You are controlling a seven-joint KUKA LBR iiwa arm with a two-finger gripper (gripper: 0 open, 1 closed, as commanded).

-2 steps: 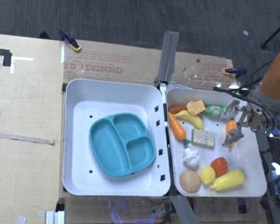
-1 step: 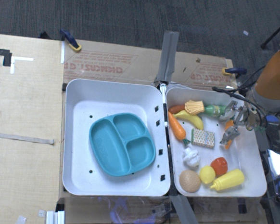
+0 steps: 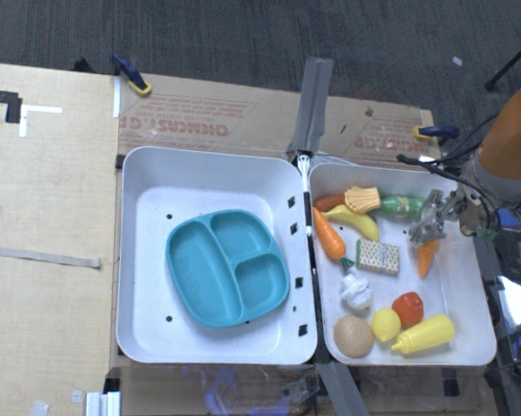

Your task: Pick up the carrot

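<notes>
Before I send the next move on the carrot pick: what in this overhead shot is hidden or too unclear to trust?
- Gripper over the right bin: too small and blurred in the camera view to read whether the jaws are open or shut.
- Small carrot just below it: its top end meets the gripper, so contact or grasp cannot be settled.
- Long carrot by the divider: its upper end is covered by the banana.
- Arm: cut off by the right edge.

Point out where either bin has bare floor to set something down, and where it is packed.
Left bin: bare floor all around the blue plate, widest along its left and near walls. Right bin: a small bare patch between the sponge, the tomato and the carrot under the gripper. Its far end and near end are crowded with toy food.
</notes>
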